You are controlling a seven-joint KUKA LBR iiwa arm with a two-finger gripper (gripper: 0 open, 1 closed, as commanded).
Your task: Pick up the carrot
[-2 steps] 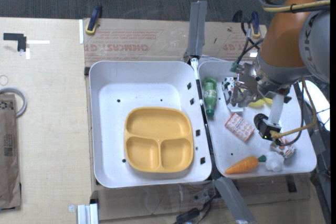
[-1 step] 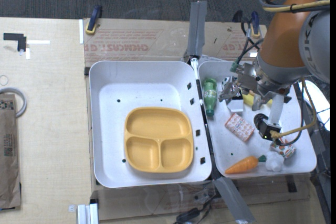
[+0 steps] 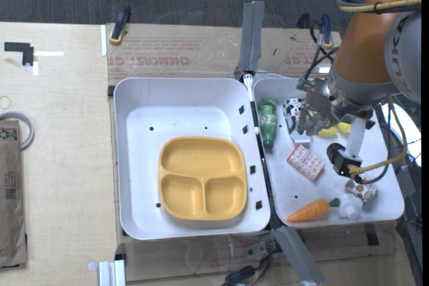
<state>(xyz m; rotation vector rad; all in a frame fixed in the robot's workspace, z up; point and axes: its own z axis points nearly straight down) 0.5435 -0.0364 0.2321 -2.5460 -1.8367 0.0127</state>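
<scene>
Carrot (image 3: 310, 211) lying flat near front edge of right bin (image 3: 392, 209), orange body pointing left, green top to the right. Untouched, clear of the gripper. Just right of carrot's green end: small white lumpy item (image 3: 349, 209), and behind that a small round patterned piece (image 3: 362, 191), too small to identify. Behind carrot, well apart: pink-red checked packet (image 3: 305, 162) lying flat, tilted. Green bottle (image 3: 267, 121) along the bin's left wall, lengthwise toward the back. Yellow item (image 3: 333, 130), banana-like, mostly hidden under the gripper. Black-and-white patterned thing (image 3: 293, 110) at back, partly covered, hard to make out.

Gripper (image 3: 310, 125) hovering over back half of right bin, near the yellow item and patterned thing, far from carrot. Fingers dark and blurred against clutter; cannot tell how far open or whether anything is between them. Grey arm with orange band (image 3: 365, 37) filling upper right, covering the bin's back right corner; cables looping down over the bin's right side.

Left bin (image 3: 134, 164) holding yellow three-compartment tray (image 3: 202, 177), roughly centred. Worktop (image 3: 53, 144) to the left carrying brown paper bag (image 3: 11, 191), cut off by frame edge. Cardboard sheet (image 3: 181, 53) behind both bins, blue clamp (image 3: 120, 25) on its left corner.
</scene>
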